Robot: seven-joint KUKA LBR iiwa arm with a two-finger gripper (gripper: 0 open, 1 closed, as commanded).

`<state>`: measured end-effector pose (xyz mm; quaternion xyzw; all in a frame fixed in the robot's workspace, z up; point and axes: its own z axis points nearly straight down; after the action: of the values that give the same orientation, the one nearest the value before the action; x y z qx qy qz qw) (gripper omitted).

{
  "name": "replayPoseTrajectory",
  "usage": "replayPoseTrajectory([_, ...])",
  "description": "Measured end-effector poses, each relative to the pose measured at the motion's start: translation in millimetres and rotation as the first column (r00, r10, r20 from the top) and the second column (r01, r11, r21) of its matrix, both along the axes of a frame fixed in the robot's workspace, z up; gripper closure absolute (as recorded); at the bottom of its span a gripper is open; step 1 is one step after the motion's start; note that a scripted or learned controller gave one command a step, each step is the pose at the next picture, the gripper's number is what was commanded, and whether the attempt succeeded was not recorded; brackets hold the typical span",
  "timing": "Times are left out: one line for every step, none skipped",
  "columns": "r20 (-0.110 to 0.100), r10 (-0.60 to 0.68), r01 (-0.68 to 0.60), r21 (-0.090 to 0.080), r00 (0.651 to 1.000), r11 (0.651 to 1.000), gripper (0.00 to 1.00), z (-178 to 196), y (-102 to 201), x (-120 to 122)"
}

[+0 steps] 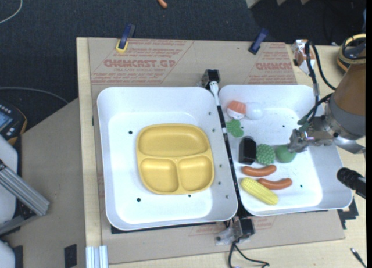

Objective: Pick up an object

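Camera view: pincer low in right bin, beside green toy

Camera view, looking down at a slant. Arm (351,101) comes in from the right, pincer (297,143) down low in the right bin (325,194), tip right at a smooth green piece (285,154). Contact likely, but grip not confirmed; fingers are too blurred and small, so I cannot tell how wide the pincer stands or whether anything is between its fingers.

Likely target: that smooth green piece, rounded, glossy, looks like hard plastic toy food, sitting mid-bin toward the right wall. Just beside it on its left is a bumpy green ball (265,154), textured like broccoli; the two look touching or nearly so.

Doing the step well, my judgement: centre the pincer over the one green piece, not the gap between the two greens, or both get nudged. Rounded slick plastic may squirt out sideways; close squarely across its widest part, lift straight up, slowly.

Other stuff in the right bin: black block (248,150), two sausages (259,170) (275,183), corn cob (259,191) near the front, small green leafy bit (235,128), orange-white piece (236,109) at the back. Left bin (113,145) holds a yellow divided tray (174,158). Both bins sit on a cardboard-covered surface (174,57).
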<state>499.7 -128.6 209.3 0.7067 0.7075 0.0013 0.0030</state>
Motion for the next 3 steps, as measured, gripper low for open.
replayPoseTrajectory([-0.001,0.0,0.0,0.0,1.0,1.0,1.0,16.7,-0.1,1.1])
replayPoseTrajectory([-0.003,0.005,-0.005,0.002,1.0,1.0,1.0,13.1,53.8,22.3])
replayPoseTrajectory([-0.003,0.004,-0.004,0.003,1.0,1.0,1.0,18.1,114.8,34.1])
